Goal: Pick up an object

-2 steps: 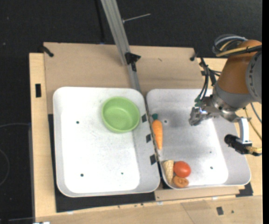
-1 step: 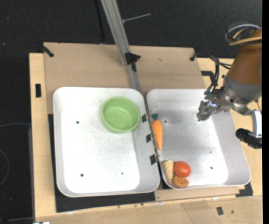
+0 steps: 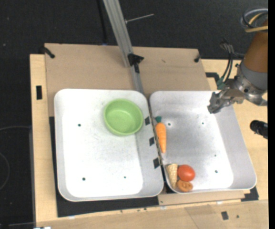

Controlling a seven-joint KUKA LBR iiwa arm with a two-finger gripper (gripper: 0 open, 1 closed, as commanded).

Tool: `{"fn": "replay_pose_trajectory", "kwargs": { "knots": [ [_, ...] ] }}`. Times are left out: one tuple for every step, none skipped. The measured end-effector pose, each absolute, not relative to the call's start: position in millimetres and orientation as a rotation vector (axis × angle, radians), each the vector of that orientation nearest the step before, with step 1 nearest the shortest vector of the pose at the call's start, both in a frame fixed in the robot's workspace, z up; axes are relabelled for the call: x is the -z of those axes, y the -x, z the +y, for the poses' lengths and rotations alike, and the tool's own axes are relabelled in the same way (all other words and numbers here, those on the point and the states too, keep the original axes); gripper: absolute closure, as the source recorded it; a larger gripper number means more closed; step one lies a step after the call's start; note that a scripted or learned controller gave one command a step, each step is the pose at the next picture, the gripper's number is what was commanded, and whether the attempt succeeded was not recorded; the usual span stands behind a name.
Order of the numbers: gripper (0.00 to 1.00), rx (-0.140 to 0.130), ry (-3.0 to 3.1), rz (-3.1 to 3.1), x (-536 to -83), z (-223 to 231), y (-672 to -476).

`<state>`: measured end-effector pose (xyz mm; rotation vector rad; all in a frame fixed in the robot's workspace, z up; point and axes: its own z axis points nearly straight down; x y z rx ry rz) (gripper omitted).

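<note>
A green bowl point(image 3: 123, 117) sits in the left bin point(image 3: 80, 151), near its far right corner. In the right bin point(image 3: 208, 142) an orange carrot point(image 3: 161, 135) lies along the left wall. A red tomato point(image 3: 186, 172), a pale wedge-shaped piece point(image 3: 172, 172) and a small brown item point(image 3: 184, 186) cluster at that bin's near left corner. My gripper point(image 3: 215, 104) hangs over the right bin's far right edge, well away from all of these. Nothing shows between its tips.
A grey metal pole point(image 3: 119, 27) slants down from the top to the gap between the bins. Brown board point(image 3: 166, 70) lies behind the bins. Cables point(image 3: 229, 63) trail at the right, near the arm.
</note>
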<state>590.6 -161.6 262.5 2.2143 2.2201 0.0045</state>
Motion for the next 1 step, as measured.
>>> {"fn": "replay_pose_trajectory", "kwargs": {
  "knots": [
    [1.00, -0.003, -2.213, 2.228, -268.4, -116.5, -585.8]
  ]
}}
